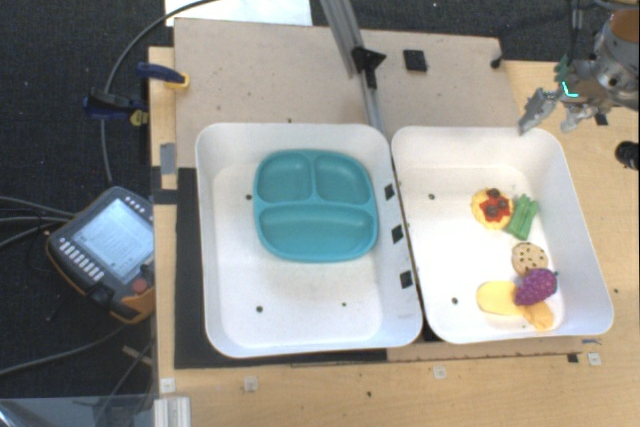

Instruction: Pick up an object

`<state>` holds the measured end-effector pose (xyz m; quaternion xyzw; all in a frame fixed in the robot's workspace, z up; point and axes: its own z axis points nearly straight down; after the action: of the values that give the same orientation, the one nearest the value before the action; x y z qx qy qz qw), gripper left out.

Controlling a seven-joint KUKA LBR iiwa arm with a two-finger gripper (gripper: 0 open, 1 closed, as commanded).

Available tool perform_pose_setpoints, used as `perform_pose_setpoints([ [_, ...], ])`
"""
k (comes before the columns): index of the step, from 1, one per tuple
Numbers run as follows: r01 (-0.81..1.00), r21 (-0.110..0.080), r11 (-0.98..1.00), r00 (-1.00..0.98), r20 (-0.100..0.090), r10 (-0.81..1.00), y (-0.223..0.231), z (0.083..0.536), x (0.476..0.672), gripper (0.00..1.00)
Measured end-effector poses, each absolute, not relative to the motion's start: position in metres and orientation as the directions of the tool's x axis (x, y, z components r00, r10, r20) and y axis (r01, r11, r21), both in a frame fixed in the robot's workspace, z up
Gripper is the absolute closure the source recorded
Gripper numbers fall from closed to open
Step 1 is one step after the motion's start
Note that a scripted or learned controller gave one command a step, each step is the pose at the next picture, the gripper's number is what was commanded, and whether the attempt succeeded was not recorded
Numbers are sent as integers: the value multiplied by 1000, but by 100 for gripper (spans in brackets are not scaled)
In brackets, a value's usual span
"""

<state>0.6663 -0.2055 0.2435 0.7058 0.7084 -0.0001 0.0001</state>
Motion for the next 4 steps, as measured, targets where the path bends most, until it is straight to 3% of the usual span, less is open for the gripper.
perform_pose_setpoints([
  [1,1000,3,4,-4,-1,1000,-205,245,667,0],
  [2,1000,0,2,-2,-1,1000,-203,200,659,0],
  [4,1000,-2,7,-7,0,1000,-201,94,665,0],
])
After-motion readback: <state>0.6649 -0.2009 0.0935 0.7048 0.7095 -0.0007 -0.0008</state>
